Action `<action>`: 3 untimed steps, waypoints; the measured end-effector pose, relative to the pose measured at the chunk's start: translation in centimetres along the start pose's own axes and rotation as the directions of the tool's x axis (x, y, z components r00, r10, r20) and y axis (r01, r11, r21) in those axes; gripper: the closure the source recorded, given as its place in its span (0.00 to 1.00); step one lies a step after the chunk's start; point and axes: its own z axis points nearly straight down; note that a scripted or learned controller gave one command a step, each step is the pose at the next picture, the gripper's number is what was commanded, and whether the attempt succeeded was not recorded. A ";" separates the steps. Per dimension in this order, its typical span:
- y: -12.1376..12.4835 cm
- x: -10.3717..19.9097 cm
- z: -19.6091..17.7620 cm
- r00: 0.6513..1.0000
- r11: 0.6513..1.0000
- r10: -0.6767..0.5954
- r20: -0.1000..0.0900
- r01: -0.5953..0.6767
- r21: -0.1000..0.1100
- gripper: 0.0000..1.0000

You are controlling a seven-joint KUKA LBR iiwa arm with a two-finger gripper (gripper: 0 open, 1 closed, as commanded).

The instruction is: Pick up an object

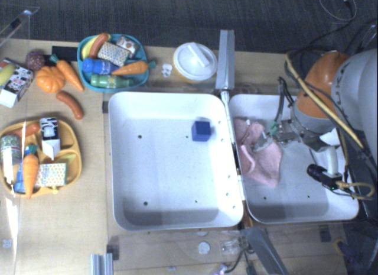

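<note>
My gripper [264,142] sits low on the pink cloth [257,157] in the right bin [295,206]; whether it pinches the cloth, I cannot tell. Left of the cloth, a blue block [202,130] lies in the neighbouring bin [159,209].

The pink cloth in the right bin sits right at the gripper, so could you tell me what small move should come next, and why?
Probably a short descent straight onto the pink cloth. The gripper sits over the cloth's upper part in the right bin, and the cloth lies crumpled by the bin's left wall, so its raised folds should be easy to pinch.
</note>
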 end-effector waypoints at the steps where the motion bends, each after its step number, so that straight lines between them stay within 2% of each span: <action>1: 2.4 -2.6 0.5 1.000 1.000 0.013 0.001 -0.013 -0.007 0.00; 2: 0.3 -1.6 0.2 0.954 0.954 0.300 0.000 -0.300 0.002 0.00; 3: 0.5 -9.3 0.6 0.968 0.968 0.251 0.003 -0.251 -0.005 0.00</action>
